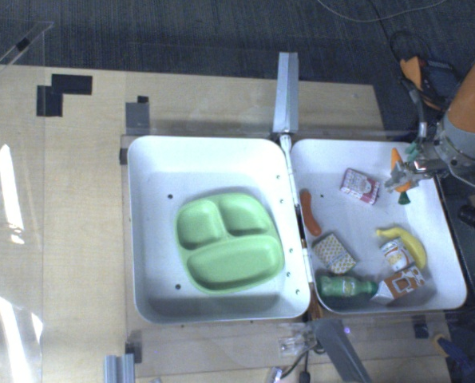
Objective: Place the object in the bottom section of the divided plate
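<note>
I see my arm (469, 114) come in from the right, bent low over the far right edge of the right bin (453, 290). Its end effector (406, 170) sits by a small orange carrot (396, 160). I cannot tell if it is apart or together; that spot is tiny and blurry.

The green divided plate (229, 242) lies alone in the left bin (153, 214), with its big bottom section bare. In the right bin lie a hot dog (309, 212), a pink box (359, 186), a banana (406, 244), a checked packet (334, 253), a green bottle (345, 287) and a small can (394, 256).
</note>
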Controlling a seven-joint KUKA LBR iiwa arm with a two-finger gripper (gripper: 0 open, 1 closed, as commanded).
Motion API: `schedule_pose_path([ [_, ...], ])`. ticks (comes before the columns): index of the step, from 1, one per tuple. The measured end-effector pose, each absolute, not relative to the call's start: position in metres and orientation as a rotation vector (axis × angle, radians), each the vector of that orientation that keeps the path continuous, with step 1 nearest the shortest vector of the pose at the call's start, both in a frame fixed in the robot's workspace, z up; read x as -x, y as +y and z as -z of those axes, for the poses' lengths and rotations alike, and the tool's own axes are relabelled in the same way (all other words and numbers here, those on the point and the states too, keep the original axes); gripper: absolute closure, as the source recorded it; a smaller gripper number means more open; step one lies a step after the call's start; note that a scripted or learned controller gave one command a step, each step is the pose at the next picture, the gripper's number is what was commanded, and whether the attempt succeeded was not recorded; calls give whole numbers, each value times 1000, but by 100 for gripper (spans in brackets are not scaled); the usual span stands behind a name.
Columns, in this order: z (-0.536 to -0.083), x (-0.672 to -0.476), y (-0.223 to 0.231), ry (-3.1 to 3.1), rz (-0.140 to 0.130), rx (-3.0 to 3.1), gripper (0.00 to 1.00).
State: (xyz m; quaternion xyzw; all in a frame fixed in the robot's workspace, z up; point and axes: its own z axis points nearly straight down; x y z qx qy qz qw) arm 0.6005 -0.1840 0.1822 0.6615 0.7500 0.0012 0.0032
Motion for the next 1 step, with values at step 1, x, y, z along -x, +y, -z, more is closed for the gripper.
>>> schedule_pose_path([
  [1,-193,-580,-170,2526,-4,-1860,100],
])
